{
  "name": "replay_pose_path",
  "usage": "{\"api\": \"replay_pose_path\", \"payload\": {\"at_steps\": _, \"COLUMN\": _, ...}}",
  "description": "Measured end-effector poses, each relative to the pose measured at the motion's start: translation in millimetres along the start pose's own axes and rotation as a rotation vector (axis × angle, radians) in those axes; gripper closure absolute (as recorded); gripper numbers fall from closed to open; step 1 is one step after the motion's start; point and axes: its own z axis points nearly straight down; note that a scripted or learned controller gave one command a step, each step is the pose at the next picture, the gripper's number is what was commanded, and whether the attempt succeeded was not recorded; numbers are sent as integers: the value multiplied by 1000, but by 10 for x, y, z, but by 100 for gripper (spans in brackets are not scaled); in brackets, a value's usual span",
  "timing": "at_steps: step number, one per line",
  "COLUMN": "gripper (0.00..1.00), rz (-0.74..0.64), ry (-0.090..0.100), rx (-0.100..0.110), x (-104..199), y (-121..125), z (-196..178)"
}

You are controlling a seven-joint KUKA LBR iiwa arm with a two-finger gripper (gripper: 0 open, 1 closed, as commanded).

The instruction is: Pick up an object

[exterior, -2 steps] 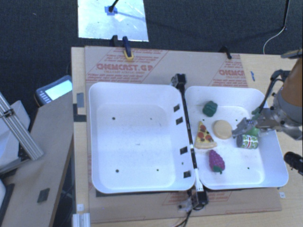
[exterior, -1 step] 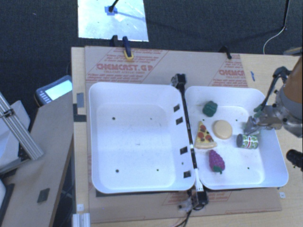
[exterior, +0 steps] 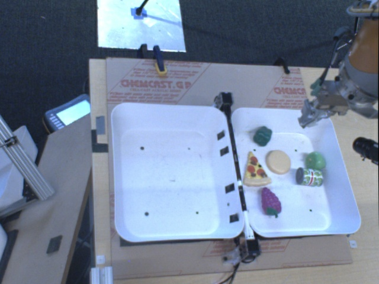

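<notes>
Presently my grey two-finger claw (exterior: 310,115), finger state indeterminable, hovers at two o'clock over the shallow white right-hand bin (exterior: 339,158).

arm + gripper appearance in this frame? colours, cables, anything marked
The arm is grey with an orange band above the wrist. The gripper is pale grey metal with small teal-green fittings on its mount. Thin dark cables run beside the wrist. No legible markings.
</notes>
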Motion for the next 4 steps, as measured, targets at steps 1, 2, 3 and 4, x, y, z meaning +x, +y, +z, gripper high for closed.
{"api": "replay_pose_path", "payload": {"at_steps": 1, "gripper": 100, "rz": -3, "ry": 4, "rx": 9, "x": 781, "y": 148, "z": 102}}
{"api": "replay_pose_path", "payload": {"at_steps": 2, "gripper": 100, "rz": -3, "ry": 5, "rx": 4, "x": 1463, "y": 163, "z": -456}}
{"api": "replay_pose_path", "payload": {"at_steps": 3, "gripper": 100, "rz": -2, "ry": 5, "rx": 7, "x": 2269, "y": 459, "z": -506}}
{"api": "replay_pose_path", "payload": {"at_steps": 4, "gripper": 100, "rz": 0, "ry": 6, "rx": 1, "x": 2969, "y": 1013, "z": -964}}
